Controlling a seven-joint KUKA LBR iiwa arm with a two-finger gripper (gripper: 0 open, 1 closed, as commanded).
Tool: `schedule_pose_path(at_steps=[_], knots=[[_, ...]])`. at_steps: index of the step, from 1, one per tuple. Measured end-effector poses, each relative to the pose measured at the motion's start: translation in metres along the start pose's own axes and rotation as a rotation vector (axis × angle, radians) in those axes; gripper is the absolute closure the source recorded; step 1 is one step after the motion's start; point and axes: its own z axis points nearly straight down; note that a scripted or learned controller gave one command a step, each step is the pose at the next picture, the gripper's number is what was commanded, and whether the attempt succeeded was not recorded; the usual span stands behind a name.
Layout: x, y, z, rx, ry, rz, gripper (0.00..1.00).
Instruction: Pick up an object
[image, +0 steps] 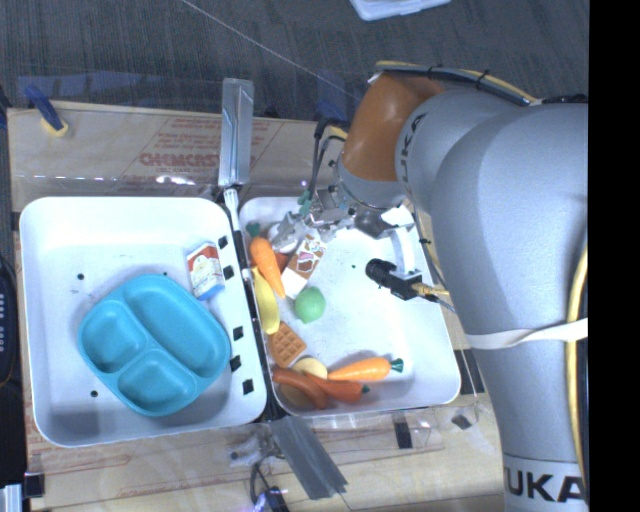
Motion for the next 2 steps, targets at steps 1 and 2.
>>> schedule_pose_path(at_steps=[1,2], knots=[[0.005,-0.067,0.024,-0.011,-0.007,-0.006,0.0],[0.025,-0.151,0.026,-0.01,-0.005,-0.123,0.0]])
